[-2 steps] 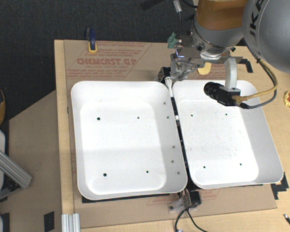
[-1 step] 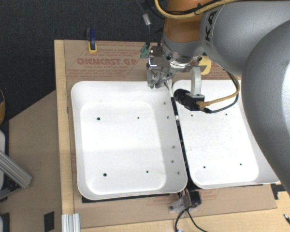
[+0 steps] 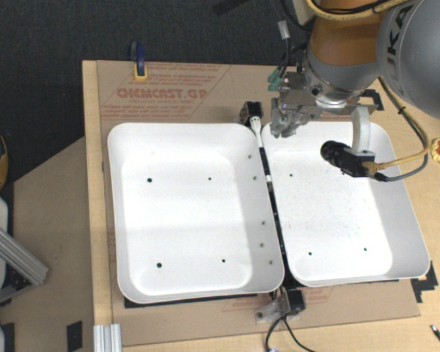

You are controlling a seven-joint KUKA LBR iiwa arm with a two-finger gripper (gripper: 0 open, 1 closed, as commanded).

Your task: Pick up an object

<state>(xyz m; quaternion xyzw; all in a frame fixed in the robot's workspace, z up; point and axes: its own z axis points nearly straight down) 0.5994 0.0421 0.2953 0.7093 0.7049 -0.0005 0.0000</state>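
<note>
End effector (image 3: pixel 286 125) apparently low, right bin's (image 3: pixel 396 218) far-left corner

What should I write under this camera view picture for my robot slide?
Robot arm's tool hovers over the far corner of the right white bin, beside the left bin.

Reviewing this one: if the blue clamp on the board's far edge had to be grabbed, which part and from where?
Take the blue clamp by its blue upper end, probably from above: that end stands clear of the cardboard board, while its yellow lower end sits at the board's edge.
</note>
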